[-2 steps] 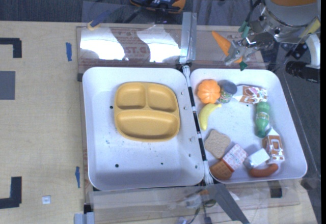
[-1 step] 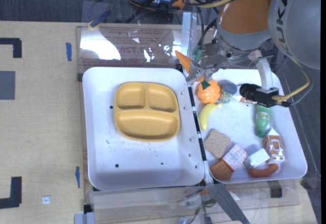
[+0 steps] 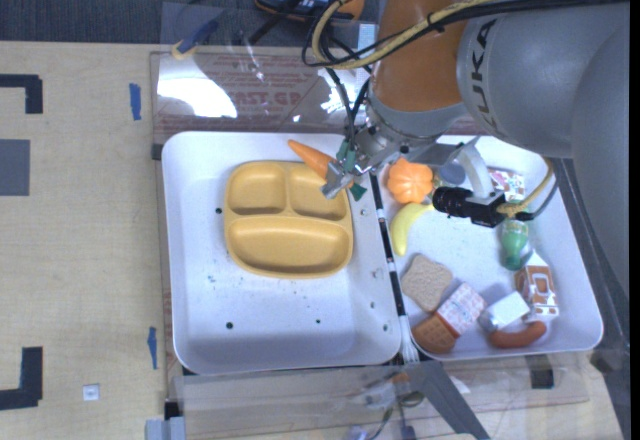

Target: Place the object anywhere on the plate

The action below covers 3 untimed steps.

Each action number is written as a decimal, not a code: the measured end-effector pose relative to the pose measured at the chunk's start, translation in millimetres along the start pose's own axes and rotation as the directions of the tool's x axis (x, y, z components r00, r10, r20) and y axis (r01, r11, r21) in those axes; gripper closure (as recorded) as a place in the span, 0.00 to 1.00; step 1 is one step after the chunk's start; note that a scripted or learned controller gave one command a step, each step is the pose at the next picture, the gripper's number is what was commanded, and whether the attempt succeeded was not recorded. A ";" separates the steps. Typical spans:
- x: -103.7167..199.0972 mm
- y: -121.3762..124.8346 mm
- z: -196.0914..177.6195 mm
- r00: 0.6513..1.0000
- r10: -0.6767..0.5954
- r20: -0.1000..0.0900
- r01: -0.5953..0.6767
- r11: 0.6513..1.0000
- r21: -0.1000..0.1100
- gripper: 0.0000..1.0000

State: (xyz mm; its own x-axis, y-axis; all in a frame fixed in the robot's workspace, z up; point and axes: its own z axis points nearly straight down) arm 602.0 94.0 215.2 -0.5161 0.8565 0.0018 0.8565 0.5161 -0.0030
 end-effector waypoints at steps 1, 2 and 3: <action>-0.4 -0.1 -0.1 1.000 0.000 0.000 0.000 1.000 0.000 0.00; -2.0 58.7 15.3 0.992 -0.127 0.005 0.127 0.992 -0.007 0.00; 26.1 89.9 -22.4 0.991 -0.134 0.005 0.134 0.991 -0.007 0.00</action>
